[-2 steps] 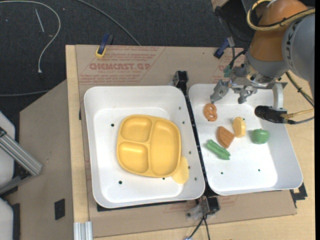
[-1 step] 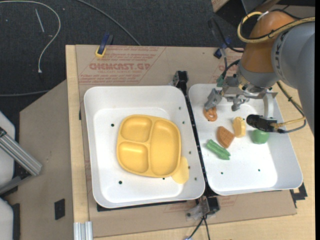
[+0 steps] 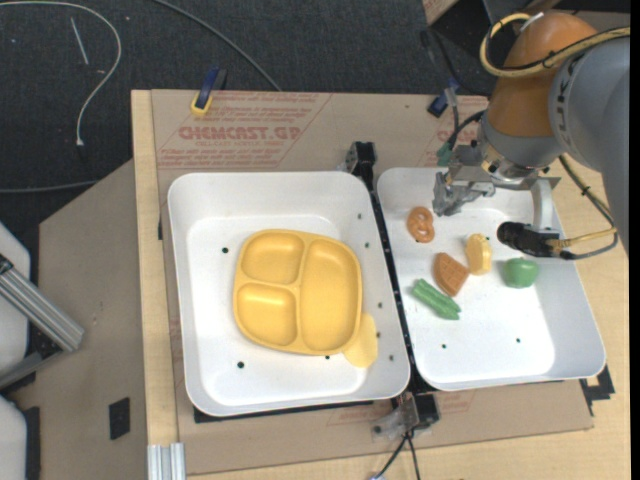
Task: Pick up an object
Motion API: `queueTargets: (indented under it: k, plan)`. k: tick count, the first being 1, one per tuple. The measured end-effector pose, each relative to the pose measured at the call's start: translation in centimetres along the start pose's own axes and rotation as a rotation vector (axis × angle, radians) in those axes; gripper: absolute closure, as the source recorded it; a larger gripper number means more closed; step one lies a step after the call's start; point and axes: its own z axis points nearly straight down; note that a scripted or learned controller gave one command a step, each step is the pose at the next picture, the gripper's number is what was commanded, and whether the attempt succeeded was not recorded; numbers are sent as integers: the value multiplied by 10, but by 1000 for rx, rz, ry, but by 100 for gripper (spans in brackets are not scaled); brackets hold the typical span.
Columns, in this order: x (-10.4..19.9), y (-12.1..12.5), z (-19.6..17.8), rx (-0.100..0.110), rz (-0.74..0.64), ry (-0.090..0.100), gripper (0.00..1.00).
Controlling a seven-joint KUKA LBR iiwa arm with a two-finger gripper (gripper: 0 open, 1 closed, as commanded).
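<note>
The right bin (image 3: 520, 353) holds several toy foods: an orange pretzel-like piece (image 3: 421, 224), an orange wedge (image 3: 450, 273), a pale yellow piece (image 3: 479, 254), a green round piece (image 3: 519, 272) and a green bean-like piece (image 3: 436, 299). My gripper (image 3: 447, 202) hangs over the bin's back left part, just right of and above the pretzel-like piece. I see nothing held between its fingers.
The left bin (image 3: 200, 218) carries a yellow divided plate (image 3: 297, 291) with a pale yellow piece (image 3: 362, 344) at its lower right corner. A black clamp (image 3: 361, 157) sits between the bins at the back. Cardboard lies beneath both bins.
</note>
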Motion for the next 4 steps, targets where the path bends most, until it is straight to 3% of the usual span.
queueTargets:
  k: [1,2,4]
  plan:
    - [4,6,-63,-6,-1,-2,100]
    - [4,7,-76,-4,-1,-2,100]
    - [106,-8,-64,4,-6,2,100]
